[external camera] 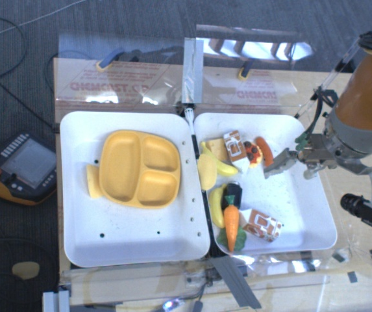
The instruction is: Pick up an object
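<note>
The right bin (315, 220) holds several toy foods. A small brown box (234, 145) and a red sausage (264, 150) lie at its far side, beside a yellow banana (219, 168) and a pale yellow pear shape (207, 171). Lower down are a dark eggplant (232, 193), an orange carrot (231, 221) and a second brown box (262, 225). My gripper (296, 164) hangs over the right half of this bin, just right of the sausage. Its fingers (278, 164) stand apart and open, with nothing between them.
The left bin (82, 239) bears a yellow divided plate (140, 169) with a yellow slab (93, 181) poking out at its left. A handheld controller (22, 164) lies on the floor to the left. A cardboard sheet (121, 83) sits behind the bins.
</note>
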You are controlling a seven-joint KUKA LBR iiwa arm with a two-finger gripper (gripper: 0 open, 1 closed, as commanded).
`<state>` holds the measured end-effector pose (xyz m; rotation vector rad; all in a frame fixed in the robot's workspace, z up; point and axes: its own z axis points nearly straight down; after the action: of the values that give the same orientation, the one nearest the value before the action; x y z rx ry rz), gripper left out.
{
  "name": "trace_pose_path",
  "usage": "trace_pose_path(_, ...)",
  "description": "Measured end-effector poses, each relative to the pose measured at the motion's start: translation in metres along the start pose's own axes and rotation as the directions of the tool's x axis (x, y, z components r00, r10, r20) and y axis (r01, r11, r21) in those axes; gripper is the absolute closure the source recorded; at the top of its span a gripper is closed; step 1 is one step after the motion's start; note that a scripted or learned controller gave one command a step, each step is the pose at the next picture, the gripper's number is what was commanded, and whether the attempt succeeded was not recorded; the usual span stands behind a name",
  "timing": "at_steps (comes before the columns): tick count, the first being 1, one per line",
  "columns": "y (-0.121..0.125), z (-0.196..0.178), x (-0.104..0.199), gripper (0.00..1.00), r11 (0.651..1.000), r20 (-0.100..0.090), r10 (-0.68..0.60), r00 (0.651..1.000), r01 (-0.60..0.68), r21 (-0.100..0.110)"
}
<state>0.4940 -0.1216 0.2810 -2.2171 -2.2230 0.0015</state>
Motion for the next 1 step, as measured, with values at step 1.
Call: trace_pose_path(1,-0.0110,0.1638,0.0284,0.00,1.000,-0.001,-0.019,1.000,0.019,0.003)
